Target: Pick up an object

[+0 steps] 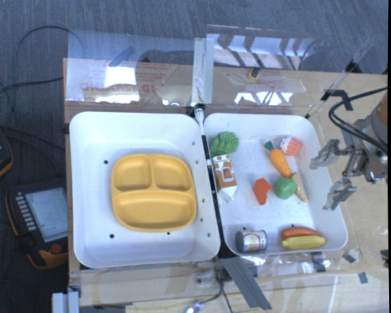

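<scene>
While the end effector (330, 175) is seen spread open at the right bin's (326, 222) right edge, nothing held | carrot (280, 162) mid-bin, flanked by green ball (285, 188) | carton (224, 173) print unreadable

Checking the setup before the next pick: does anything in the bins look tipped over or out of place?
The can lies on its side near the right bin's front edge, and the small carton lies flat against the divider between the bins. The yellow tray sits squarely in the left bin. Nothing looks spilled or damaged.
</scene>
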Controlling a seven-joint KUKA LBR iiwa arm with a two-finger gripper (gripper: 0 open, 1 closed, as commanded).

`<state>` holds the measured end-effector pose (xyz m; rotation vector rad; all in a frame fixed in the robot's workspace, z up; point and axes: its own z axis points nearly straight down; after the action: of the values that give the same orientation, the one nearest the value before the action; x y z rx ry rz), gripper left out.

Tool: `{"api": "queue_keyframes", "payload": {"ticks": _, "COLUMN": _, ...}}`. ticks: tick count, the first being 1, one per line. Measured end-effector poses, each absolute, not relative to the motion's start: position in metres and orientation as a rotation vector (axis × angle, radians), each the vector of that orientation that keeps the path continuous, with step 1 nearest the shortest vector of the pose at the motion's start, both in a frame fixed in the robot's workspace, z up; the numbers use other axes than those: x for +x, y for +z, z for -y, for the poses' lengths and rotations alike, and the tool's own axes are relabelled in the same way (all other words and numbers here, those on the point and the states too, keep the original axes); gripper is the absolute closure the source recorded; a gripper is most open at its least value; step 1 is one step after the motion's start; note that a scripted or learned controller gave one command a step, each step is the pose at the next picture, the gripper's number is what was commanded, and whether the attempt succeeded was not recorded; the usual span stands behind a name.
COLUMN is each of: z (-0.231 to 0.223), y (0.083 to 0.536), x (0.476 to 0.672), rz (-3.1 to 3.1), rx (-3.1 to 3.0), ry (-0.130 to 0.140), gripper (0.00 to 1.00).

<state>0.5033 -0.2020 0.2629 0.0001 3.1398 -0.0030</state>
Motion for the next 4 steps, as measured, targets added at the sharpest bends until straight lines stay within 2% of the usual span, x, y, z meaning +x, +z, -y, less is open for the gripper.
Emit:
{"api": "queue_keyframes", "payload": {"ticks": 2, "z": 0.191, "y": 0.091, "x": 0.577, "rz": -3.12, "rx": 0.202, "ry": -0.007, "gripper": 0.0}}
{"api": "queue_keyframes", "payload": {"ticks": 3, "z": 0.144, "y": 0.091, "x": 0.593, "rz": -3.104, "rx": 0.368, "ry": -0.004, "gripper": 0.0}}
{"api": "queue_keyframes", "payload": {"ticks": 4, "z": 0.224, "y": 0.138, "x": 0.555, "rz": -3.139, "rx": -0.06, "ry": -0.004, "gripper": 0.0}}
